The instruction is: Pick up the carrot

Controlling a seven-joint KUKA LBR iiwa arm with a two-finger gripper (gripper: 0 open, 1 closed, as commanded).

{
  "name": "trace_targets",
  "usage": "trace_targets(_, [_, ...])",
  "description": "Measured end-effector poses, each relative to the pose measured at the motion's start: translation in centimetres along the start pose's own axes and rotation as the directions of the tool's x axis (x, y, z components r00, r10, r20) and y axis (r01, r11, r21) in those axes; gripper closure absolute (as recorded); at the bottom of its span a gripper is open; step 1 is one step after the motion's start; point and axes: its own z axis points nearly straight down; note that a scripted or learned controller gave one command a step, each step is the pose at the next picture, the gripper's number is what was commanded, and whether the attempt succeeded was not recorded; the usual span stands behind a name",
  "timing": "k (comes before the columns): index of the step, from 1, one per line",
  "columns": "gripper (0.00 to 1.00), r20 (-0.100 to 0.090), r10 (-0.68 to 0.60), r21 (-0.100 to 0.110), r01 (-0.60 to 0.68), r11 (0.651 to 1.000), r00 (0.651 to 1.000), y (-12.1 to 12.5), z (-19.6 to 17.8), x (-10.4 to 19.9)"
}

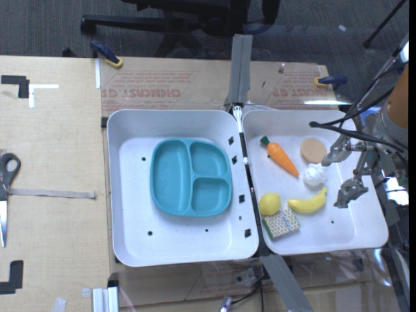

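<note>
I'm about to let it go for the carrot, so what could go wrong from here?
1. The gripper sits right of the carrot, with a white ball and tan disc between; a sideways approach could knock them.
2. The carrot lies near the right bin's left wall, so the jaws may hit it.

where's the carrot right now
The carrot lies in the right bin, toward its upper left, leaf end near the divider, with the tan disc to its right and the lemon below.
</note>
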Motion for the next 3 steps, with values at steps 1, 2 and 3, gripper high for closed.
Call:
trace_targets(1, [0.00, 0.000, -0.014, 0.000, 0.014, 1.000, 1.000, 1.8, 6.9, -7.3])
trace_targets(2, [0.00, 0.000, 0.028, 0.000, -0.028, 1.000, 1.000, 2.1, 18.2, -10.0])
trace_targets(3, [1.00, 0.005, 0.025, 0.001, -0.025, 1.000, 1.000, 2.2, 17.1, -10.2])
